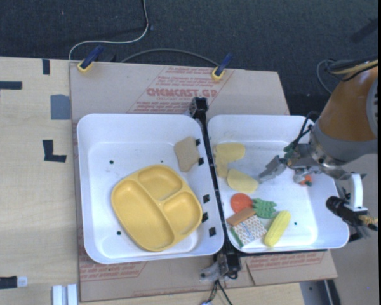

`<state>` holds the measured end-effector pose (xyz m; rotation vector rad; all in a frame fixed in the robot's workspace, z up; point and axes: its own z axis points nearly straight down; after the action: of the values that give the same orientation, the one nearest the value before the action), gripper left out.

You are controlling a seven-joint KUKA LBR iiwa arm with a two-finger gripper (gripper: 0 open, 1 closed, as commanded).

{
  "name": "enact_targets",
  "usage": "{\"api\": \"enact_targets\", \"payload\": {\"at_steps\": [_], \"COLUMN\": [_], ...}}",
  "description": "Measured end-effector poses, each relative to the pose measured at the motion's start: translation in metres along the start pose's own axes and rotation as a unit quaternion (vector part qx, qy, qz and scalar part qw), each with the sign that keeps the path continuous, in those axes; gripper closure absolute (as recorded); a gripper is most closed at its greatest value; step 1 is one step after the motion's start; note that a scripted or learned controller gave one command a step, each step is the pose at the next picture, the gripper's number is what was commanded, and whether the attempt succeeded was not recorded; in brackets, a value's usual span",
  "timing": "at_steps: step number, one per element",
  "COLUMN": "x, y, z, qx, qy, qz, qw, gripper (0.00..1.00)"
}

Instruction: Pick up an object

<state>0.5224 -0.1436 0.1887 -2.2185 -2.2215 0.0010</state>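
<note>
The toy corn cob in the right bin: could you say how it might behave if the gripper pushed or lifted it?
The corn cob looks rounded and long, so it may roll sideways when nudged. It appears to be a light plastic toy, probably stiff. Its tip lies by the bin wall, which could limit finger room.

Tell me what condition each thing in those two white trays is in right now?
Yellow plate: flat in the left bin, nothing in its compartments.
Tan slice: lying by the divider, left bin.
Pale yellow pieces: loose in the right bin.
Tomato: lying loose, touching the leaf.
Corn: on its side.
Pincer: hanging over the right bin, holding nothing.
</note>
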Motion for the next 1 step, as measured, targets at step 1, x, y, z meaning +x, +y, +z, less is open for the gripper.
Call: {"api": "enact_targets", "payload": {"at_steps": [1], "x": [0.0311], "y": [-0.0351], "z": [0.1011], "qx": [-0.009], "qy": [-0.006], "qz": [0.002], "qw": [0.9999], "gripper": [0.00]}}
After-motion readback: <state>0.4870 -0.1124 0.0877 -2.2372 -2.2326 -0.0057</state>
